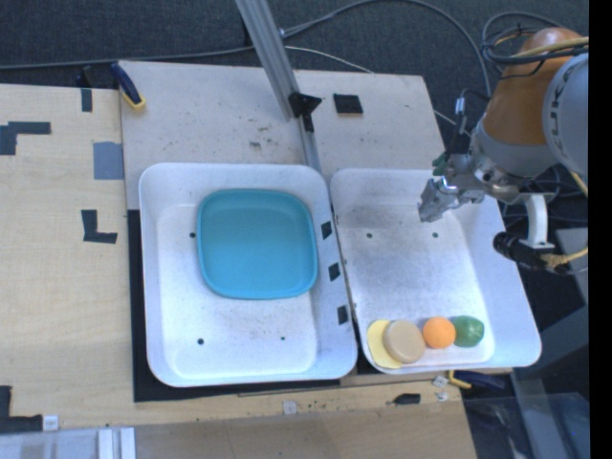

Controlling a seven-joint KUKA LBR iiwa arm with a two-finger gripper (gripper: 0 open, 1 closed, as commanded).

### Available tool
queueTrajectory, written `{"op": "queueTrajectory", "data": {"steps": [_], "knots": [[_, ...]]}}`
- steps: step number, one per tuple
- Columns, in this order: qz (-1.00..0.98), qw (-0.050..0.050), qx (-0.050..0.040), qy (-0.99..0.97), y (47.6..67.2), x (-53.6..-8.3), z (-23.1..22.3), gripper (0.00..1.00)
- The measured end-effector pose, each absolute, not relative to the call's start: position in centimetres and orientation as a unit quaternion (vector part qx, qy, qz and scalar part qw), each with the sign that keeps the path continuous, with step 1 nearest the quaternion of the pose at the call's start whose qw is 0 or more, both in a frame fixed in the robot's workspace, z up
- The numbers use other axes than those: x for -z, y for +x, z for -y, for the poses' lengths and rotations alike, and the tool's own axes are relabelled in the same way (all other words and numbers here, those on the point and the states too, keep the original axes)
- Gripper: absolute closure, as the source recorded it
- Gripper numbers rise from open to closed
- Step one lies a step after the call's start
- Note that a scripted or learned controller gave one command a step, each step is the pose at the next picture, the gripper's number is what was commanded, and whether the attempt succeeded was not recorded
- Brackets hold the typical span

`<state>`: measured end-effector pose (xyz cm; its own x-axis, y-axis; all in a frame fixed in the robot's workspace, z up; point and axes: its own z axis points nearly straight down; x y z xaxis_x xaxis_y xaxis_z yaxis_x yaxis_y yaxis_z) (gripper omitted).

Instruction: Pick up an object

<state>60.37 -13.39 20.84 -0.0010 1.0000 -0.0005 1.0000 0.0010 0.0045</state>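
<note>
In the right bin (411, 266), several small objects lie in a row along the near edge: a yellow flat piece (380, 345), a tan round piece (404, 340) resting on it, an orange ball (439, 333) and a green round object (469, 330). My gripper (432, 204) hangs over the far right part of that bin, well away from the row of objects. Nothing shows beneath or between its tip.
A square blue plate (256, 243) lies in the left bin (172, 333). A slanted metal post (277, 55) rises from the bench behind the bins. Cables (535, 247) trail at the right, beside the right bin's edge.
</note>
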Motion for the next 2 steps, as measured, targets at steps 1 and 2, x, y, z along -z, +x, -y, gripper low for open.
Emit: {"op": "queueTrajectory", "data": {"steps": [1,2], "knots": [[-0.707,0.002,-0.0013,0.707,60.4,-26.1,13.4,1.0],[-0.708,0.0,-0.0002,0.706,58.0,-26.2,8.2,1.0]]}}
